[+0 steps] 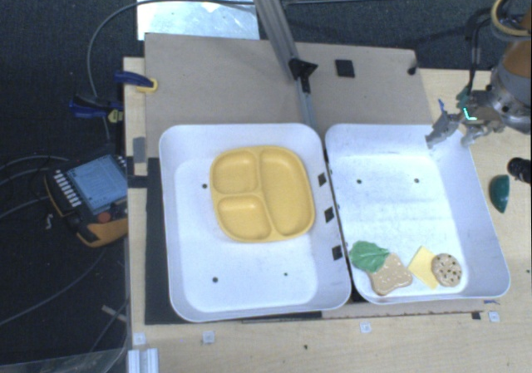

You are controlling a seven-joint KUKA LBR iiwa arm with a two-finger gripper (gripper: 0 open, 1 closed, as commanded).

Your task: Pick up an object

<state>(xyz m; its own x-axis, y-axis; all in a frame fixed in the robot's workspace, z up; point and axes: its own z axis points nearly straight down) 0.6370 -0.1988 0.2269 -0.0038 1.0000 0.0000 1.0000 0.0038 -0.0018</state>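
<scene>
**Camera view: four small food pieces waited in the right bin, arm at its upper corner**

Camera view looked down on a worktop [249,72] carrying two shallow white bins side by side. The left bin [187,280] held a yellow divided plate [260,193] near its middle, with three compartments. The right bin [399,197] had its objects gathered in the lower right of the frame: a green leaf-shaped piece [367,255], a tan bread-shaped piece [389,277] touching the leaf's lower edge, a yellow cheese-like wedge [424,266] just beside the bread, and a round speckled cookie [446,269] overlapping the wedge's right side.

All four looked like small toy food items, probably light and fairly stiff, with smooth faces that could slip. They lay flat and thin against the bin floor, so a hold would likely have to come across the narrow width of a piece, with the fingers pressed right down to the floor. The cookie, at the end of the row with free space on its right, seemed the easiest to take; the bread, hemmed in by the leaf and the wedge, seemed the hardest to isolate.

The gripper [455,126] hung at the upper right of the frame, over the far right corner of the right bin and well apart from the food pieces. Its fingers appeared spread apart, with nothing between them.
</scene>
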